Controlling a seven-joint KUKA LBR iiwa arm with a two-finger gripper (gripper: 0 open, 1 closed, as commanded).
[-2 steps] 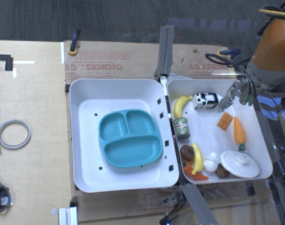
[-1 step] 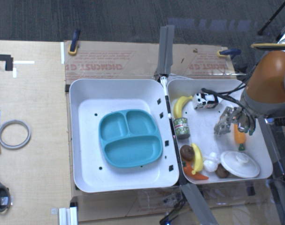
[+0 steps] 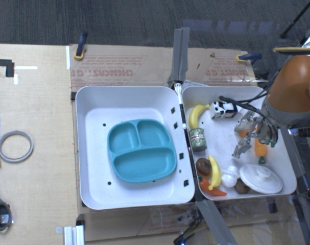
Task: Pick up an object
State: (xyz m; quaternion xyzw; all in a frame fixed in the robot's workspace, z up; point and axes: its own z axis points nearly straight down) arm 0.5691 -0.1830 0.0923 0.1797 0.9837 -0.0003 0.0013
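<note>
In the right bin (image 3: pixel 287 160), the gripper (image 3: pixel 245 142) hangs over bare floor with jaws spread wide and nothing between them. An orange carrot (image 3: pixel 261 150) lies just at its 3 o'clock, a white lid (image 3: pixel 261 179) at 5 o'clock, a toy cow (image 3: pixel 223 109) at 11 o'clock. The left bin (image 3: pixel 88 137) holds a blue divided plate (image 3: pixel 142 150).

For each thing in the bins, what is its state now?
blue tray: flat, right side up, in the left bin.
small can: lying on its side, right bin.
white lid: knob up.
upper banana: lying by the divider.
gripper: low over the right bin.
</note>
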